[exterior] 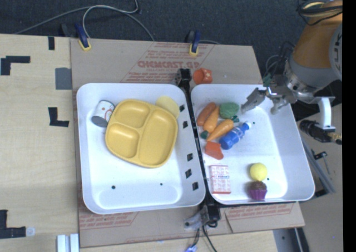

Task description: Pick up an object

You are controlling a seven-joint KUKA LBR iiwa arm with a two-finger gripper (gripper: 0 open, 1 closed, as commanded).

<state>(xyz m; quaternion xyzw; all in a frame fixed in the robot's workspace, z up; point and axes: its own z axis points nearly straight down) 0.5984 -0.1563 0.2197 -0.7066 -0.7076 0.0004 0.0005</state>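
- My gripper hangs at the upper right of the frame, over the top right corner of the right bin. Its two fingers are spread wide, one slanting left toward the toys and one pointing down, with nothing between them.
- Nearest to me, just left of the fingers, is a tight cluster: a green toy, a blue bottle lying on its side (cap end pointing up-right), and two carrots touching each other and the bottle.
- I judge the bottle the best target here: it is long, narrow enough for my spread, and its right flank faces open white floor.
- To do this well I should turn the wrist so the fingers straddle the bottle across its short width, then descend straight, keeping the left finger out of the carrot that rests against it.
- A red-orange piece lies just below the bottle; I must not nudge it on the way down.
- Easier alternatives sit at the lower right of the same bin: a yellow ball and a purple ball, just apart from each other (round things may roll from the fingers).
- A flat packet lies near the divider, too flat to pinch well.
- The left bin holds a yellow tray and a small cup, well apart from me.
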